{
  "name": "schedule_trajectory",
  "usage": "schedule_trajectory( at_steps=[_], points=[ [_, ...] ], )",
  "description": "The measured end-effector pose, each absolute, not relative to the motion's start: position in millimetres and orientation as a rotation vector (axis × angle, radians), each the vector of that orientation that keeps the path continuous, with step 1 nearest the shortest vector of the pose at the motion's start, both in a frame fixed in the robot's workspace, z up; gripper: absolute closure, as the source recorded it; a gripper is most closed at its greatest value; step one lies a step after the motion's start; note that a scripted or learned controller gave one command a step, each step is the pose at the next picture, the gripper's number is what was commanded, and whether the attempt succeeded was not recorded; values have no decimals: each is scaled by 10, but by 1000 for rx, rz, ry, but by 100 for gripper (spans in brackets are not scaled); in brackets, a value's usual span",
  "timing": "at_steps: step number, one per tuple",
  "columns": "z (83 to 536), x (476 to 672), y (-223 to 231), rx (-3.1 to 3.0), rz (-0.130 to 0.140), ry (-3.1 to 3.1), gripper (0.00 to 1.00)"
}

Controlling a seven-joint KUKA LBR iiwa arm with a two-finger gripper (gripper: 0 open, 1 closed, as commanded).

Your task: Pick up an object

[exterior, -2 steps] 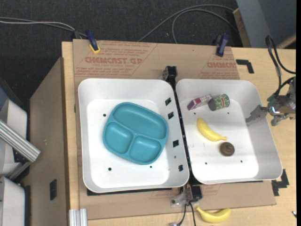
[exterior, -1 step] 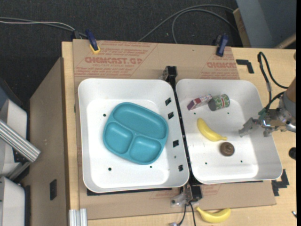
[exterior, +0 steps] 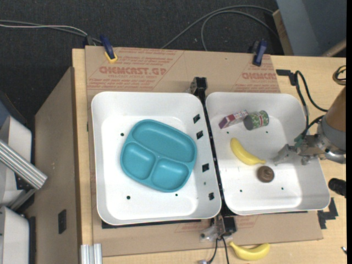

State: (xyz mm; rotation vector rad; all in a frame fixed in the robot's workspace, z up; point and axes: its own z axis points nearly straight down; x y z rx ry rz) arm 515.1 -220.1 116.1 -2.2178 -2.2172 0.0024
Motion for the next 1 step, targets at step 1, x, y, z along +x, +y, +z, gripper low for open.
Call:
schedule_trajectory(
  at_steps=[1],
  points=[
    [842, 5164, -2168, -2213, -6, -2219, 0]
  ],
)
